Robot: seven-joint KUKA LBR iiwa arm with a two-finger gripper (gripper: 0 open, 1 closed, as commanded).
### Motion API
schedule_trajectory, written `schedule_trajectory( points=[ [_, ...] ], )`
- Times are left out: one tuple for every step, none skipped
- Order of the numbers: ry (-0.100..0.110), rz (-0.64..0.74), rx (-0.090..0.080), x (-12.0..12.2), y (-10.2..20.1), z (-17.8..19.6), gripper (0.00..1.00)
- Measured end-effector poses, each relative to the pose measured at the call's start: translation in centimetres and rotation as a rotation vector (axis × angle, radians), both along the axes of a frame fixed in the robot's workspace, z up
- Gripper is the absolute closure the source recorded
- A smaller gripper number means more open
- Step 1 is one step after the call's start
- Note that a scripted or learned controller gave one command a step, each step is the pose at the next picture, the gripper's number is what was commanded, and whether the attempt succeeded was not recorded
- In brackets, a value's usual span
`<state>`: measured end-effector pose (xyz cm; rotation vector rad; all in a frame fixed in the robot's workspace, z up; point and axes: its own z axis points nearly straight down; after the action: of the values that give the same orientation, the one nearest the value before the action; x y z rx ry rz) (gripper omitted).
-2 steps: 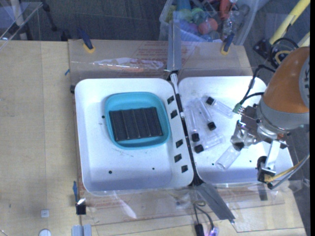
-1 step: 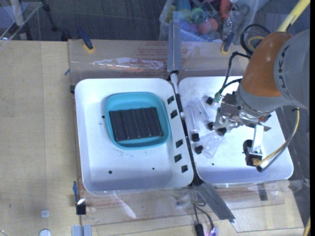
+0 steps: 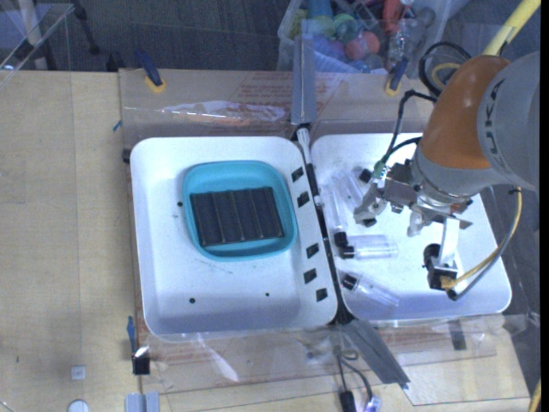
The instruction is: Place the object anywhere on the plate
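The gripper point(image 3: 403, 217) hangs over the right bin point(image 3: 489, 294), fingers spread and holding nothing. A clear tube point(image 3: 375, 249) lies just below-left, crosswise. The teal plate point(image 3: 236, 176) sits far left.

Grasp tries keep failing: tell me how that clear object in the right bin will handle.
The clear object looks like a smooth tube lying on its side, so it may roll when nudged. It seems light and glossy, probably slippery between fingers.

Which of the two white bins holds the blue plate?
The left bin holds the blue plate, which carries a dark ribbed block. Over the right bin hangs the gripper.
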<state>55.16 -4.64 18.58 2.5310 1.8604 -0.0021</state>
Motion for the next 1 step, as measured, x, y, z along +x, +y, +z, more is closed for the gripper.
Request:
schedule_trajectory(
  points=[
    [0.001, 0.005, 0.001, 3.65, -4.56, 1.60, 0.00]
  ],
)
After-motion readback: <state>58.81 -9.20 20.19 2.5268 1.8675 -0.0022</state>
